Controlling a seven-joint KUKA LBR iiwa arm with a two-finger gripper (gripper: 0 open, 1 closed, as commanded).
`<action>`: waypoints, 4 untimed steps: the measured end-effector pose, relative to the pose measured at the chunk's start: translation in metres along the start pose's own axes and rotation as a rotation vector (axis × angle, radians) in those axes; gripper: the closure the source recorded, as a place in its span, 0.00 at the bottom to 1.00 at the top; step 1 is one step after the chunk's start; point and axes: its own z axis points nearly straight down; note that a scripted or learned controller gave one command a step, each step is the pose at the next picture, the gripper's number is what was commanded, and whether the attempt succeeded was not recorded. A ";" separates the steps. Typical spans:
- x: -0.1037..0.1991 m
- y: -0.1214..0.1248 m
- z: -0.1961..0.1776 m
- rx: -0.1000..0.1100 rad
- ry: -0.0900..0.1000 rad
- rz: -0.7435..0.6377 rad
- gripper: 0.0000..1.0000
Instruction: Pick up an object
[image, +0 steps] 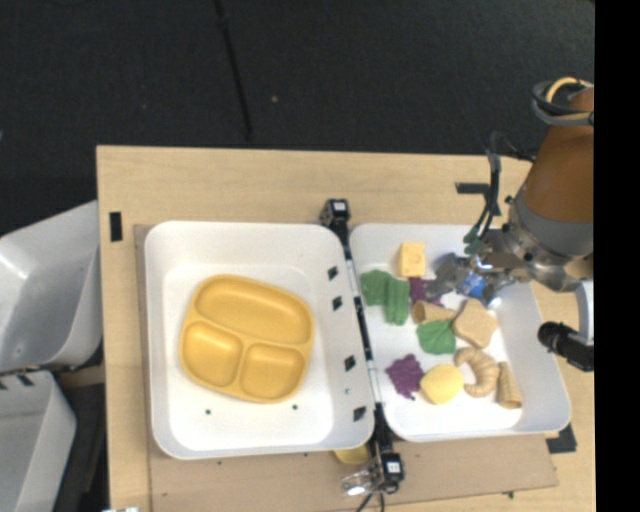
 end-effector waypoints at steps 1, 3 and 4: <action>-0.001 0.001 -0.010 -0.001 -0.001 0.000 1.00; 0.187 -0.046 -0.018 0.007 0.004 -0.013 1.00; 0.114 -0.039 -0.159 -0.017 -0.001 0.006 1.00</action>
